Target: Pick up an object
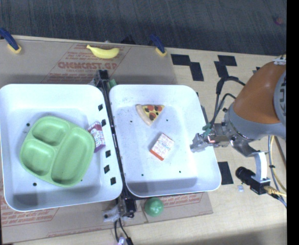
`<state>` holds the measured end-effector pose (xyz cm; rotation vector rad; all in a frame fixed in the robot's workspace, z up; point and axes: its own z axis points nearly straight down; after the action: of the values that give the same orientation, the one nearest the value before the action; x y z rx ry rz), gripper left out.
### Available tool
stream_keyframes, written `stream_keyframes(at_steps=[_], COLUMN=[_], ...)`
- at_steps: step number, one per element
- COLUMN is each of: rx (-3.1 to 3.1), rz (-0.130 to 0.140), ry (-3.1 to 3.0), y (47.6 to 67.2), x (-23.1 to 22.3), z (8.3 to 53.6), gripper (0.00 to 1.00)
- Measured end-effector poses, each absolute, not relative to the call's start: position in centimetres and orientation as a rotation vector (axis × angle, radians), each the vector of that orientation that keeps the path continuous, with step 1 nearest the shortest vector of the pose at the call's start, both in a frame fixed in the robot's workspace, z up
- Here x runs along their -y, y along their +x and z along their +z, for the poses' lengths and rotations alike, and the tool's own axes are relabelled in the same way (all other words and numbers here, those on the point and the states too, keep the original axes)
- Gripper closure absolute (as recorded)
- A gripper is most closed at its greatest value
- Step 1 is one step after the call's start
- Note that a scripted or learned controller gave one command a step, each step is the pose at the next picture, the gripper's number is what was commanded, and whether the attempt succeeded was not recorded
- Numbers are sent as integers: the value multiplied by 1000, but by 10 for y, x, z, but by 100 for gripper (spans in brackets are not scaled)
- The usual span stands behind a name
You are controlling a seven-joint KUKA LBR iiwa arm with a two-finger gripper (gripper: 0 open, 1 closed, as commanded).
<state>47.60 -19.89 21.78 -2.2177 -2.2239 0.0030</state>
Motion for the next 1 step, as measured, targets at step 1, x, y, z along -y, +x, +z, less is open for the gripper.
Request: stream_keyframes(at_steps=[1], rx=[2228], rz=[2], ry=[-2211], y=[477], x=[140], z=[227], gripper=[100])
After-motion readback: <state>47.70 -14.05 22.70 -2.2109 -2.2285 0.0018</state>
